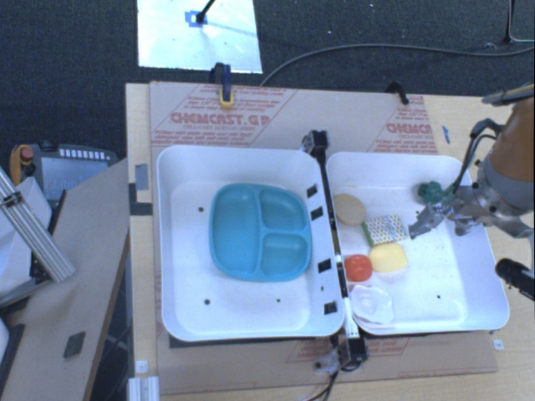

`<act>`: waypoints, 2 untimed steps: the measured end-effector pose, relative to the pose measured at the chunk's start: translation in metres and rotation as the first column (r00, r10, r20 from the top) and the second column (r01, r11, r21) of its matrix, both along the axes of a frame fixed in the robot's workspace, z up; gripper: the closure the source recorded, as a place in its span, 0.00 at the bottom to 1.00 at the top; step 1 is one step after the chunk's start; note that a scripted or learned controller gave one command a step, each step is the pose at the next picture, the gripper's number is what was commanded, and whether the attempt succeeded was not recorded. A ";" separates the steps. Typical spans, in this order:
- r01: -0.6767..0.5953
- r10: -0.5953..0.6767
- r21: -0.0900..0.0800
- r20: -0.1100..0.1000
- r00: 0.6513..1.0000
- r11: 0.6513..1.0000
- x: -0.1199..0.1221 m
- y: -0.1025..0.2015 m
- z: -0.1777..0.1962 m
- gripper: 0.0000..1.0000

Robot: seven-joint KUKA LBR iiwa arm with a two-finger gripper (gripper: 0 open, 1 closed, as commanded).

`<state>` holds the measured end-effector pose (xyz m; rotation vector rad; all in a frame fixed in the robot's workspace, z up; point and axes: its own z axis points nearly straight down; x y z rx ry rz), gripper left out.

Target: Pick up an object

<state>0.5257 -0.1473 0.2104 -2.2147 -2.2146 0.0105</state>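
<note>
The likeliest target is the small patterned square packet [385, 227], lying flat on the floor of the right bin [476, 307], near the middle of its left half. Just below it sits a yellow rounded piece [389, 258], with a red ball-like piece [359, 266] touching that one's left side. A tan disc [350, 209] lies up and to the left, and a clear crumpled plastic piece [372, 303] sits by the bin's near left corner. A green item [430, 192] rests towards the far wall.

The gripper [425, 222] hangs just right of the packet, low over the bin; whether the jaws are apart or together I cannot tell.

A good grasp probably needs the jaws centred over one piece alone, since packet and yellow piece lie close. The left bin [180, 174] holds a blue divided plate [259, 230].
</note>
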 end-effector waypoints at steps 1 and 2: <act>-0.003 0.003 -0.002 0.013 1.000 1.000 0.003 0.000 0.007 0.00; -0.001 0.001 -0.001 0.010 1.000 1.000 -0.005 0.001 -0.039 0.00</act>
